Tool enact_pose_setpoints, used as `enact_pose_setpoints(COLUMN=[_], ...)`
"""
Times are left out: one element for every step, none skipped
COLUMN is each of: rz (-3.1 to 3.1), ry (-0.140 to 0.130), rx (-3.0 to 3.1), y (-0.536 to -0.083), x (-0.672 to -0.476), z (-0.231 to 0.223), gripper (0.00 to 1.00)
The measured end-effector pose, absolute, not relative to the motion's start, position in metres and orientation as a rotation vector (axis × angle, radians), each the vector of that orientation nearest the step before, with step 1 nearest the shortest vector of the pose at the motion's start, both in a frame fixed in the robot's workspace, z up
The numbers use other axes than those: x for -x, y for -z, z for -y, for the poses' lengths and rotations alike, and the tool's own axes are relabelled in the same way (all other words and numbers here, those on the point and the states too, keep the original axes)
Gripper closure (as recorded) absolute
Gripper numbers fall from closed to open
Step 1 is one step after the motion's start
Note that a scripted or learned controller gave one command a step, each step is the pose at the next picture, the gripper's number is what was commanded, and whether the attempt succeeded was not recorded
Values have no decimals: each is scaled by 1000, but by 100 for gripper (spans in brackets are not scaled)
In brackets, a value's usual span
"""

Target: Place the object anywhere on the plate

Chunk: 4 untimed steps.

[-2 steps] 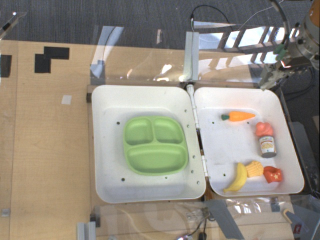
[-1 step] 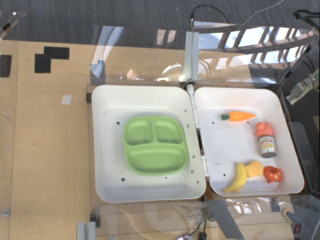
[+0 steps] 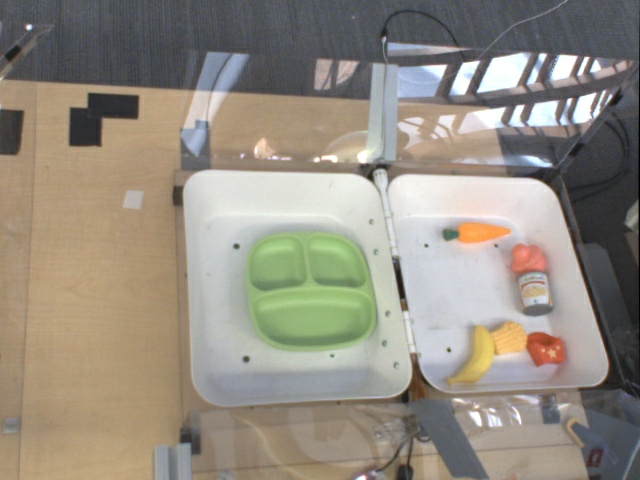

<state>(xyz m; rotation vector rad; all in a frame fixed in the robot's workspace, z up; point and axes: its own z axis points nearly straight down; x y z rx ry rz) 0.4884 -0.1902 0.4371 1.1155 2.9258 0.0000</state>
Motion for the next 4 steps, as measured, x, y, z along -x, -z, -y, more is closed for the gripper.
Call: enact_pose_setpoints(rz=[-2919, -2912, -2906, -2898], ry=[0, 0, 1, 1], rx=[-1104, -1093, -1081, -1069], y=[-450, -463, -476, -490], x=[-490, -492, -494, -496], z=[190, 189, 189, 189], gripper=[100, 100, 100, 100])
